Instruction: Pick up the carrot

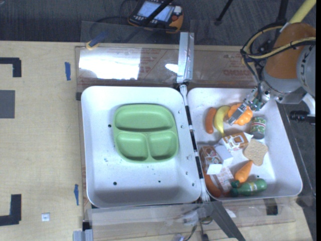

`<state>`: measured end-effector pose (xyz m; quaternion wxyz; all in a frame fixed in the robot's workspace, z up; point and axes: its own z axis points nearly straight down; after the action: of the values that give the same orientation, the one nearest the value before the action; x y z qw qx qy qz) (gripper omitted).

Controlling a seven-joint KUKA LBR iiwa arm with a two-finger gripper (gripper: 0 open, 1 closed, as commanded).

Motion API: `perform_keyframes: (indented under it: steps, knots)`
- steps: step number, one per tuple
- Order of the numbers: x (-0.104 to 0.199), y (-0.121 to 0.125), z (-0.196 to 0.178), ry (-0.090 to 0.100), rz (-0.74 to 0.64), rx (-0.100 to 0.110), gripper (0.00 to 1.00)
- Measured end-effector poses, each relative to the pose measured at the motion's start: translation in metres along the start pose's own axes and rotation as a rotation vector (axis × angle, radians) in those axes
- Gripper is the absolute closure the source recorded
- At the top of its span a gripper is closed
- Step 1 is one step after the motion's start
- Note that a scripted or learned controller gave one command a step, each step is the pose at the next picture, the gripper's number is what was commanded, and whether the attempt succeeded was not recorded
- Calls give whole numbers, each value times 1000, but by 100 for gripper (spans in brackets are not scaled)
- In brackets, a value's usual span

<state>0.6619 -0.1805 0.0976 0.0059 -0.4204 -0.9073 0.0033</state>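
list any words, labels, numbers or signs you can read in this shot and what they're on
Nothing can be read for certain.
Clear panel behind the bins: faint reddish print, too blurred to read.
Handheld device screen on the floor: lit, text too small.
Small carton in the right bin: red and white label, unreadable.
Packet beside it: print too blurred.
Small can: label unreadable.

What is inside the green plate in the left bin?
The green plate shows three bare compartments with nothing lying in them. What is under it, on the left bin floor, is covered.
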Motion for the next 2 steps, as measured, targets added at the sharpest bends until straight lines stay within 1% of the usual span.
perform_keyframes:
  steps: [1, 2]
  knots:
    - [0, 0, 0, 2, 0, 1, 0]
    - [-2, 3, -15, -10, -1, -10, 100]
